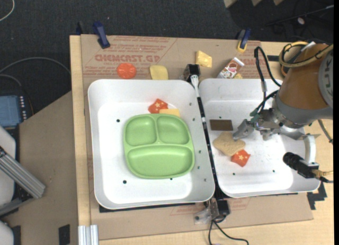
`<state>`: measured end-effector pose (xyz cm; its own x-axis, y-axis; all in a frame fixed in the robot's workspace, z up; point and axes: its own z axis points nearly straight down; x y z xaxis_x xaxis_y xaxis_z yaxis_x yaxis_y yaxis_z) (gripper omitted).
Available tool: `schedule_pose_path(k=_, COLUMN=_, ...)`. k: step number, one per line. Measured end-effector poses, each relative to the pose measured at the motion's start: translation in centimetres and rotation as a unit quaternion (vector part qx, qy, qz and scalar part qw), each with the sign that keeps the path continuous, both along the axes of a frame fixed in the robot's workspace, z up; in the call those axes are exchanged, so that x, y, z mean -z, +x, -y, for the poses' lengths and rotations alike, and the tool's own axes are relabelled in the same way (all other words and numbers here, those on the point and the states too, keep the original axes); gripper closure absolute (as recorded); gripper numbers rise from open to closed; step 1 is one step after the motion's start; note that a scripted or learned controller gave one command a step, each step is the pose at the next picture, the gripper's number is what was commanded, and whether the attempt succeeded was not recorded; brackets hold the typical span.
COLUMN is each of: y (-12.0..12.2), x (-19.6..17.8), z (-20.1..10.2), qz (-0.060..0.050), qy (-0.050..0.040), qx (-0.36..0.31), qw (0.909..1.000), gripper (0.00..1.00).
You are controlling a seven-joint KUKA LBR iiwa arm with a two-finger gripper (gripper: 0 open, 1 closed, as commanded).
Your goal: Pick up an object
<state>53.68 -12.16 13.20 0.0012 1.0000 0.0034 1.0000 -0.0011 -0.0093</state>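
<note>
Tan cracker [229,144] lies in the right bin [275,183], with a brown block [221,125] just beyond it and a red star piece [240,157] touching its near corner. Pincer [244,129] hangs low over the cracker's far right edge, close to the brown block; cannot tell from this slant whether it is wide or narrow, and nothing is seen between its tips. No object held yet.

Judged step: final approach and descent onto a target, most likely the cracker or the block.

Notes for doing it well:
- The three pieces crowd together. Centre on one only, so a tip does not land on a neighbour and shove the group.
- The cracker looks flat and thin; it probably needs the tips right down at the bin floor, straddling its narrow side.
- The brown block, beyond the cracker, looks thicker and may be the easier grip.
- Stay off the wall shared with the left bin [100,148], which is near the cracker.
- Lift straight up, slowly, then check the hold.

Green tray [158,145] sits well left of the cracker.
</note>
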Motion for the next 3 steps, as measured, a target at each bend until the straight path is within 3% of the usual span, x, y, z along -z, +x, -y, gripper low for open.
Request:
schedule_pose_path(k=1, y=-5.4, x=4.8, z=-1.6, qz=0.004, qy=-0.0001, qx=0.001, qw=1.0000, gripper=0.00)
schedule_pose_path(k=2, y=7.0, x=3.1, z=6.1, qz=0.012, qy=-0.0059, qx=-0.001, qw=0.9999, gripper=0.00)
schedule_pose_path(k=3, y=-2.1, x=4.9, z=8.8, qz=0.000, qy=-0.0008, qx=0.003, qw=1.0000, gripper=0.00)
